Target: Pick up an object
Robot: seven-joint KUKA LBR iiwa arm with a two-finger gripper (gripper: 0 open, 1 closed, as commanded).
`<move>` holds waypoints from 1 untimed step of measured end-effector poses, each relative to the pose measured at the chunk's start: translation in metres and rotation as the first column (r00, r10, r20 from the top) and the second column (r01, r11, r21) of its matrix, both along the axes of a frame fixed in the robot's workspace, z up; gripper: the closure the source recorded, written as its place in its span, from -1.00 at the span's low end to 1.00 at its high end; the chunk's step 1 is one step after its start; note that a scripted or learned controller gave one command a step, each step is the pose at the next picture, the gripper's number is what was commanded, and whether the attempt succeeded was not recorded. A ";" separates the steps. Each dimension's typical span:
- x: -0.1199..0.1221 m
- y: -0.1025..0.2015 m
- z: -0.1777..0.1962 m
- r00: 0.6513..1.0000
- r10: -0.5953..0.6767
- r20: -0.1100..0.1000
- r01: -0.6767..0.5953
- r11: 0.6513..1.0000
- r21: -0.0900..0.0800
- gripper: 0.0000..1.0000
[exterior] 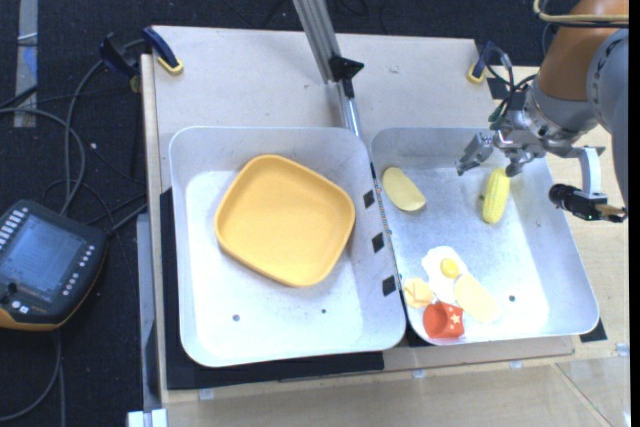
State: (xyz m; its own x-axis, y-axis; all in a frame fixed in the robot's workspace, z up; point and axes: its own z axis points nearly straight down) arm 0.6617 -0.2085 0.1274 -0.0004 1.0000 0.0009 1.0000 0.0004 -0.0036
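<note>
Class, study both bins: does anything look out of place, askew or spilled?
Mostly tidy. The yellow plate lies skewed in the left bin. In the right bin, small food pieces huddle at the front edge.

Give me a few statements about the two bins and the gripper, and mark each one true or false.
1. The yellow plate lies in the left bin. True.
2. The corn lies in the left bin. False: it is in the right bin.
3. The gripper is above the right bin, near the corn's upper end. True.
4. The gripper holds the potato slice. False: the slice lies alone in the right bin near the divider.
5. A fried egg and a red piece lie near the right bin's front edge. True.
</note>
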 end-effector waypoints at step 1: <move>0.003 -0.001 -0.017 1.000 0.000 0.012 0.000 1.000 -0.004 -1.00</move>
